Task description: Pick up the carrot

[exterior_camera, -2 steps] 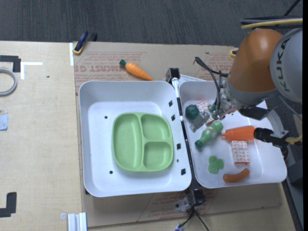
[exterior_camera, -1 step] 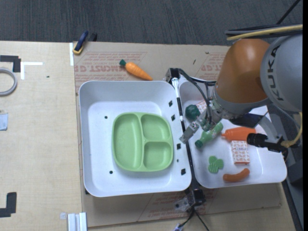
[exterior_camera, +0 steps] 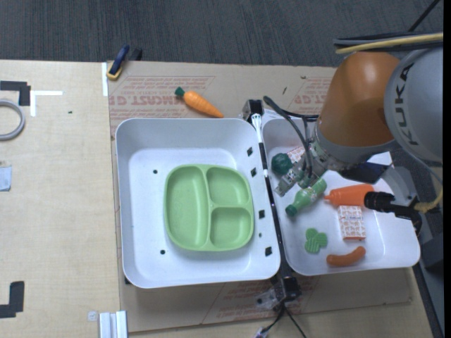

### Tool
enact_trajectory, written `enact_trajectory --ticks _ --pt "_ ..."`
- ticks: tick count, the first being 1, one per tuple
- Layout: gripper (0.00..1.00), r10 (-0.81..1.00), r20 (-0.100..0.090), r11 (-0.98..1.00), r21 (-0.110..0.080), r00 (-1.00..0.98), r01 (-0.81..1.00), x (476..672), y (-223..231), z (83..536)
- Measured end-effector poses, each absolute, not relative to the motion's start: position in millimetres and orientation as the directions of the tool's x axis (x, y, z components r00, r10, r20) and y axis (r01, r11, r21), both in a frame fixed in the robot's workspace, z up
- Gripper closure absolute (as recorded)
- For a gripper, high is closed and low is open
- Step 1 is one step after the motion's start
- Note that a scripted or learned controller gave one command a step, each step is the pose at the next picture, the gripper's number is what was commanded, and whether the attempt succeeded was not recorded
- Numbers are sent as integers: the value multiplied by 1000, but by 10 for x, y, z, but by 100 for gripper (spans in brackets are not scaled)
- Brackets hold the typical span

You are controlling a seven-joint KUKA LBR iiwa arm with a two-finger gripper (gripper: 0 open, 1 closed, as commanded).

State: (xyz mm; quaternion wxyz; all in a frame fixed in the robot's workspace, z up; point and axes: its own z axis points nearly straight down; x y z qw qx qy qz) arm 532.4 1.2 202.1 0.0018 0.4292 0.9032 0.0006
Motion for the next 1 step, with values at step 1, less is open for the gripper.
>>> enact_trajectory --ticks 1 --pt "100 753 -3 658 1 -658 753 4786 -717 2689"
